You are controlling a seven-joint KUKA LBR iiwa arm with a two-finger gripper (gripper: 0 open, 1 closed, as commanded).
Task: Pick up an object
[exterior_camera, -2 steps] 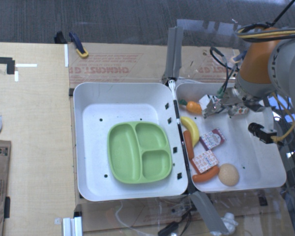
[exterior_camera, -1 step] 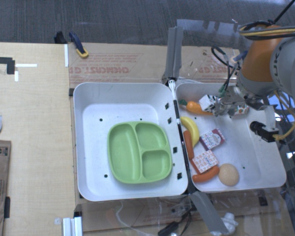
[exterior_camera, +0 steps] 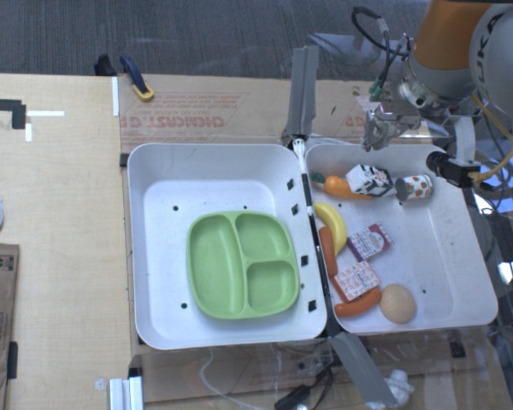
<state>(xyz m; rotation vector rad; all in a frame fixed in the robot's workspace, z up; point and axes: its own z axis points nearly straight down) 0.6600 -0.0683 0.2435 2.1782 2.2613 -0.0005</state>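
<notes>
The gripper (exterior_camera: 383, 137) hangs over the far edge of the right bin (exterior_camera: 462, 254), with nothing between its fingers; they look drawn fairly close together, though the slanted view makes the gap hard to judge. All the candidates lie in that bin: a black-and-white toy (exterior_camera: 368, 178) resting against a carrot (exterior_camera: 342, 187) just below the gripper, a small can (exterior_camera: 418, 187) beside them, a banana (exterior_camera: 332, 223) along the divider, 2 small packets (exterior_camera: 368, 242) (exterior_camera: 355, 279), a sausage (exterior_camera: 357, 303) and an egg (exterior_camera: 398, 303) at the near side. The left bin (exterior_camera: 154, 229) holds a green divided plate (exterior_camera: 243, 264). To do the pick well, I would choose a piece standing apart from its neighbours, such as the can or the egg, spread the fingers before descending, come straight down centred over it, and keep clear of the bin wall
</notes>
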